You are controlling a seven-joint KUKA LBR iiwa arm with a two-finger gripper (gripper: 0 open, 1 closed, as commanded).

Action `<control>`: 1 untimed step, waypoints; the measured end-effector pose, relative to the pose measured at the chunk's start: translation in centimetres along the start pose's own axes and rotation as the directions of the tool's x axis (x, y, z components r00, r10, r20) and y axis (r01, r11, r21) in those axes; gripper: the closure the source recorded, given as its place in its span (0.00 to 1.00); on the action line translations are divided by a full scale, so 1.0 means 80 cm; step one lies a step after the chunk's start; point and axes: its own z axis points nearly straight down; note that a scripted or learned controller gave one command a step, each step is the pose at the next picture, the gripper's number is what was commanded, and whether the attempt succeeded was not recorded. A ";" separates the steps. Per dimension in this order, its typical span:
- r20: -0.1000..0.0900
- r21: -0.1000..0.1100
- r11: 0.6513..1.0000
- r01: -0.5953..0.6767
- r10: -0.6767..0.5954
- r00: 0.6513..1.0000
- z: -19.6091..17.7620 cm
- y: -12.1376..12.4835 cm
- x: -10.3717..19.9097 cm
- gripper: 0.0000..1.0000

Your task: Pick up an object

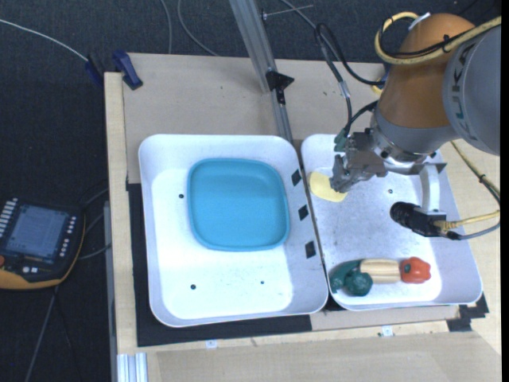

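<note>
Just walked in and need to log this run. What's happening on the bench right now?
A grey robot arm with an orange band reaches in over the right bin, its tool down at a pale yellow object near the bin's far left corner. Whether it has hold of that object cannot be told. Along the near edge of the same bin lie a green item, a tan piece and a red piece. The left bin holds a blue plate.
</note>
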 end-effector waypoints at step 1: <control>0.000 0.001 1.000 0.000 0.000 1.000 -0.013 -0.001 0.068 1.00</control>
